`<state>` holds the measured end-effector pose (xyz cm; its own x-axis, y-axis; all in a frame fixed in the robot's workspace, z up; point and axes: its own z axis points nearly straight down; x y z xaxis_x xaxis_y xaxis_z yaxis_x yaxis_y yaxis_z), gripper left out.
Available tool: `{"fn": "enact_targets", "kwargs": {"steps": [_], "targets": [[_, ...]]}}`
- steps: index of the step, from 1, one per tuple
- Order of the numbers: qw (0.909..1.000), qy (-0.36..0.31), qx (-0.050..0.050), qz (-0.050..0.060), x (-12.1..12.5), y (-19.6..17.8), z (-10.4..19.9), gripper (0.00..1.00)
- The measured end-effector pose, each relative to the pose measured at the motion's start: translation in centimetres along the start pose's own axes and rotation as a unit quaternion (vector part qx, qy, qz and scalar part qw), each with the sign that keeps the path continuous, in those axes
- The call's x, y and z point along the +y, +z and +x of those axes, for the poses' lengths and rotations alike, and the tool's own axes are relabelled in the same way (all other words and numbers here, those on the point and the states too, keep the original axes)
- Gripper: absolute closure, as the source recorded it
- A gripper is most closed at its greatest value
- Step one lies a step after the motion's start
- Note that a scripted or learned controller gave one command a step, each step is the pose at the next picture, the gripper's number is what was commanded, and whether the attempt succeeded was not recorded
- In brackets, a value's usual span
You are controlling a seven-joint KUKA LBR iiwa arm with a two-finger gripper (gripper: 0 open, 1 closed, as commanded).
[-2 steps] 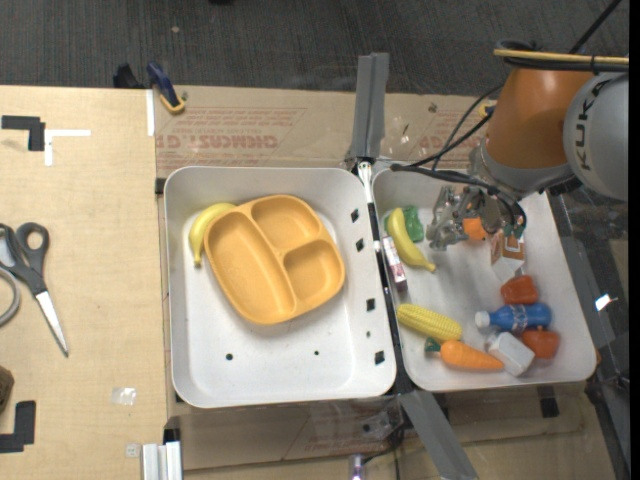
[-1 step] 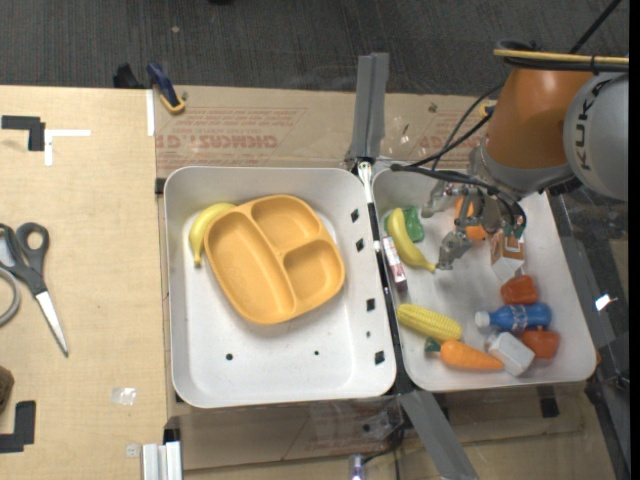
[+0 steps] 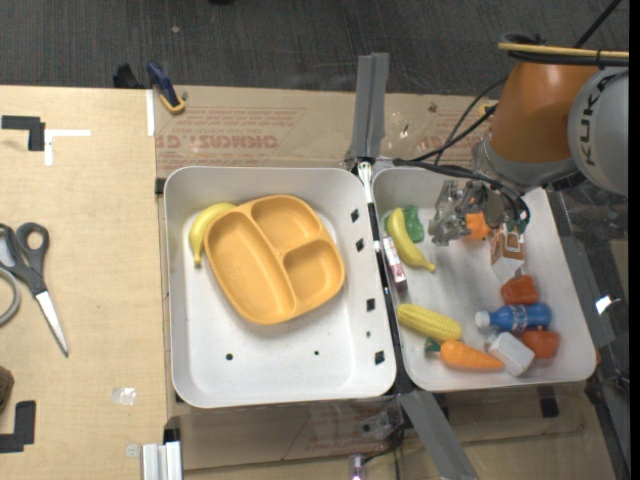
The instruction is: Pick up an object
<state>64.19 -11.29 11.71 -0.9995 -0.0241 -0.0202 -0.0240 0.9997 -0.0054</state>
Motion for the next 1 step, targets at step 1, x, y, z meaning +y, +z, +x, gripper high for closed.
{"fn": "enact_targets", "kwargs": {"steps": [1], "targets": [[0.9716,-0.236,0.005,-0.004,-9.02,-13.04,0.42,1.0]]}}
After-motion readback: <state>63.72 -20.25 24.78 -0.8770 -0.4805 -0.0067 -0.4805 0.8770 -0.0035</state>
